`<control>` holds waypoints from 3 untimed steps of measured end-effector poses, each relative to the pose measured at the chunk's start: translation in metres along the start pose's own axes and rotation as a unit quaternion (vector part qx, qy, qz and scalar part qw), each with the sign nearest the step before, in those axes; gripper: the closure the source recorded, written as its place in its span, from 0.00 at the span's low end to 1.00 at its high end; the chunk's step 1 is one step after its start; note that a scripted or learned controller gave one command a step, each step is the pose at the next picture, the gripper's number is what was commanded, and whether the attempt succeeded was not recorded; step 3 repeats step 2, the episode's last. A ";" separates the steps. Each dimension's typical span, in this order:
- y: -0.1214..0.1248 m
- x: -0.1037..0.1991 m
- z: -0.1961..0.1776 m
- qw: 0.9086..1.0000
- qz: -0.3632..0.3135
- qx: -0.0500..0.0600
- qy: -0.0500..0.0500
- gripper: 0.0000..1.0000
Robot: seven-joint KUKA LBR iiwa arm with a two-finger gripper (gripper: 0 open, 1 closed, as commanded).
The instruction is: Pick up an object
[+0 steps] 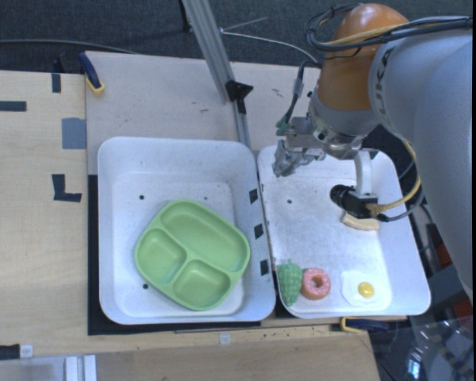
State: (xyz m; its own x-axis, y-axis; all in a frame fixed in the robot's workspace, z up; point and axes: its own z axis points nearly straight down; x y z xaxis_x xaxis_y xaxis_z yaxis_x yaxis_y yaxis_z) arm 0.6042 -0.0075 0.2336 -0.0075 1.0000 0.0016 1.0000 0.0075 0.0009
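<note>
1. The gripper [286,163] hangs over the far left corner of the right bin [317,213] — nothing shows between its fingers, and whether they are spread or pressed together I cannot tell
2. Candidates lie along that bin's near edge, well apart from the gripper: a green toy [289,282], a pink doughnut [316,283] and a fried egg [365,290]
3. The left bin [119,213] holds a green divided plate [192,254]
4. Judged so: nothing lifted yet — reach, grasp and lift all remain
</note>
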 end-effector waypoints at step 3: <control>0.056 0.105 0.001 1.000 0.002 0.001 -0.001 1.00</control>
